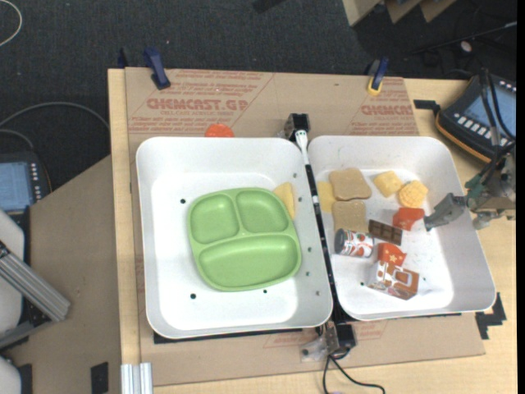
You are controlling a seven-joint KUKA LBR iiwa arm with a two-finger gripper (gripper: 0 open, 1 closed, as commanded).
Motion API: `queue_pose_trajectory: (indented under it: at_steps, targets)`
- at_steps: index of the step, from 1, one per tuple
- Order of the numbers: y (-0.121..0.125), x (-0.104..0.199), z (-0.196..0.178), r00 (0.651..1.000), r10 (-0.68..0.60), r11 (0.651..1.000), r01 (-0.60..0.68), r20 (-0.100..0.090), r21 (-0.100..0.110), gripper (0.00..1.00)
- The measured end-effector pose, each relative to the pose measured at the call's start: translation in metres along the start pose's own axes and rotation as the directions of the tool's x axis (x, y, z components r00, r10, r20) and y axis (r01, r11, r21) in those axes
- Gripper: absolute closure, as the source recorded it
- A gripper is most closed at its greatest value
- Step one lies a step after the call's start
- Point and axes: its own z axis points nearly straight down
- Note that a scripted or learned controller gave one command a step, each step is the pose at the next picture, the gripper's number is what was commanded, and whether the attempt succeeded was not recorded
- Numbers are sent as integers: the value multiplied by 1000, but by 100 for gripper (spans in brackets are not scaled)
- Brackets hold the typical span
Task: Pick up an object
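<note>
1. Nearest the camera, at the near edge of the brown cardboard-covered surface (246, 359), black cables trail off below the seam between the two bins.
2. Just behind them in the right white bin (472, 257) lies a red-and-white printed carton (394, 273), flat, its long axis running slantwise from upper left to lower right.
3. Beside it to the left is a small red-and-white can (354, 243) on its side; above these sit a dark brown bar (385, 230), a red block (408, 217), two tan bread-like slabs (350, 185), a pale yellow wedge (326, 194) and two yellow-orange lumps (413, 193).
4. The left white bin (164, 171) carries a green three-compartment plastic tray (244, 239), with a pale yellow piece (285, 195) at its upper right corner.
5. The grey gripper (447, 210) reaches in over the right bin's right rim; whether the jaws are wide or narrow I cannot tell, and nothing is visibly held.
6. The relation that matters: the cluster lies to the left of the jaws, and the red block is the closest piece, just beside the tip, toward the bin's middle.
7. In my judgement a short leftward and downward move would reach the red block; the dark bar touching it may crowd the grasp.
</note>
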Motion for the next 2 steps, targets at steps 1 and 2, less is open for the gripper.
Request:
queue_pose_trajectory:
  at_steps: [1,2]
  targets:
    - [-5,60,129,1000,-4,1000,5,-6,9,0]
    - [6,71,165,1000,4,1000,-4,11,-11,0]
